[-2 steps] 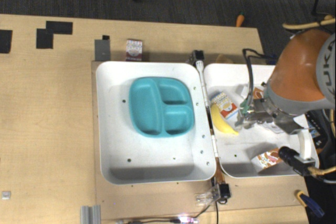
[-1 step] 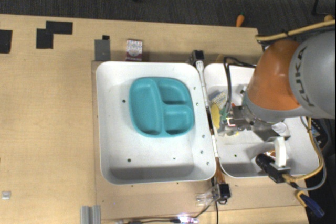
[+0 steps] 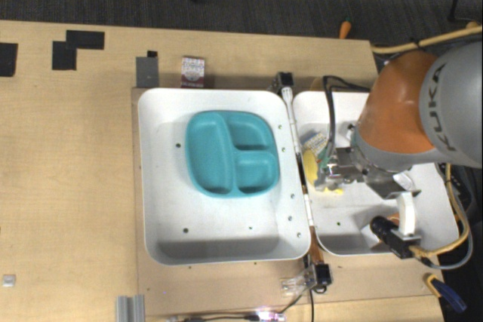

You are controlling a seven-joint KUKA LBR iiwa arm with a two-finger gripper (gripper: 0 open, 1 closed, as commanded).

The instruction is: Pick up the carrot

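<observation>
My gripper [image 3: 327, 176] is low inside the right bin [image 3: 339, 234], close to its left wall, reaching in from the right. A yellow thing [image 3: 310, 163] lies against that wall right beside the gripper, and another yellow bit [image 3: 334, 191] peeks out just below it. A pale crumpled item [image 3: 314, 138] lies a little farther back. The grey and orange arm [image 3: 400, 117] covers most of the right bin and hides what lies under it.
The left bin [image 3: 162, 222] holds a teal divided plate [image 3: 230, 153] near its middle. A small patterned block [image 3: 193, 70] and a grey block [image 3: 147, 72] stand behind the left bin. A small orange item [image 3: 345, 29] lies at the bench's back edge.
</observation>
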